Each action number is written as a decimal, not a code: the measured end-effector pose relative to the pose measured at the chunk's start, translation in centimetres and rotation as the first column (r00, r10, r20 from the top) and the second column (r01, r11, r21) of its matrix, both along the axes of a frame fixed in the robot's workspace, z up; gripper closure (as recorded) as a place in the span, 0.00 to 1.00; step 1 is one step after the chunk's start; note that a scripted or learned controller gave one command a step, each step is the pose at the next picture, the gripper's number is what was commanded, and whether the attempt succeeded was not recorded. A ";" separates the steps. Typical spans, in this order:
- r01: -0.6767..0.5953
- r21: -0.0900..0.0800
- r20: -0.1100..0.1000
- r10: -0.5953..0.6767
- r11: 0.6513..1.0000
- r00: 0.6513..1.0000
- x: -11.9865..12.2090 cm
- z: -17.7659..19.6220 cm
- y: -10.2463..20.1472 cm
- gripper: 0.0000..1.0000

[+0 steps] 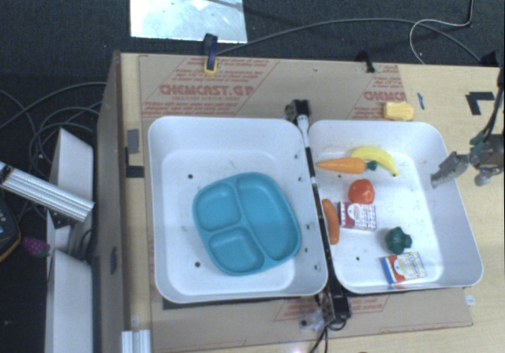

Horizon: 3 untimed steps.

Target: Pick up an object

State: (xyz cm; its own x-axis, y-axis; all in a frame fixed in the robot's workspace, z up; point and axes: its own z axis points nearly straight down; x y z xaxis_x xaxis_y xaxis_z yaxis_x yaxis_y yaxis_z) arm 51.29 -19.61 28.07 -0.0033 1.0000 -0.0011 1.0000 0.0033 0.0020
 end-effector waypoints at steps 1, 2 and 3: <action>0.002 0.002 -0.004 -0.002 1.000 1.000 -2.6 -18.0 3.7 0.00; 0.001 0.000 0.002 -0.001 1.000 1.000 -2.3 -16.8 3.7 1.00; -0.002 0.003 0.001 0.002 1.000 1.000 -2.5 -7.9 14.8 1.00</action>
